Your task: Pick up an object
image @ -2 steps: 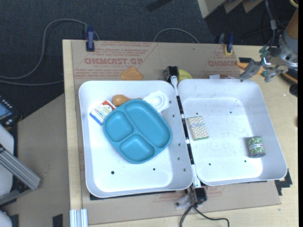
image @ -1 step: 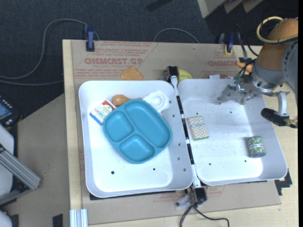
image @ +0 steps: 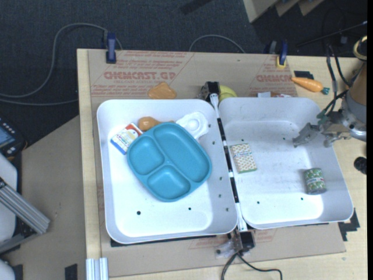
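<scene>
Two shallow white bins sit side by side on the bench: the left bin (image: pixel 116 214) holds a blue divided tray (image: pixel 168 161), with a small printed carton (image: pixel 125 138), an orange round item (image: pixel 147 123) and a white cup-like piece (image: pixel 193 123) tucked along its upper edge. In the right bin (image: pixel 280 212) a patterned flat packet (image: pixel 242 158) lies near the dividing wall and a green can (image: pixel 315 180) lies on its side toward the right. The gripper (image: pixel 317 134) hangs over that bin's upper right part, fingers spread with nothing between them, apart from the can.
</scene>
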### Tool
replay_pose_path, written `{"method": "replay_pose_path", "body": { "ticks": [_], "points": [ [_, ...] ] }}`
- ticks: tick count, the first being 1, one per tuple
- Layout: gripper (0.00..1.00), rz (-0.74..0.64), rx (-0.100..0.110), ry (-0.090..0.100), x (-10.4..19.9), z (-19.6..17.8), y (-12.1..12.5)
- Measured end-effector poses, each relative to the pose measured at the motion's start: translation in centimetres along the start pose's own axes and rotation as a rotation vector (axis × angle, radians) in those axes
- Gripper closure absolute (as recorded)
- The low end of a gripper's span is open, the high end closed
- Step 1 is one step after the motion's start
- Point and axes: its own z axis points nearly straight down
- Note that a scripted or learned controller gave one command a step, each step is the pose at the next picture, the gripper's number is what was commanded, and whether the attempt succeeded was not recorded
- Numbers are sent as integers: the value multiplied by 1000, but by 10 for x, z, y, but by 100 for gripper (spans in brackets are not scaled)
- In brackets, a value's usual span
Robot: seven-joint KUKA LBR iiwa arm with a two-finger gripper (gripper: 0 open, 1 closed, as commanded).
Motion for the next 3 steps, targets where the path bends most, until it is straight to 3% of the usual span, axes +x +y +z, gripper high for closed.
{"method": "replay_pose_path", "body": {
  "ticks": [1,2,3],
  "points": [
    [0,-4,-3,4,8,65,-48],
    [100,-3,-8,-1,6,53,-46],
    [0,-3,-7,0,7,53,-46]
  ]
}}
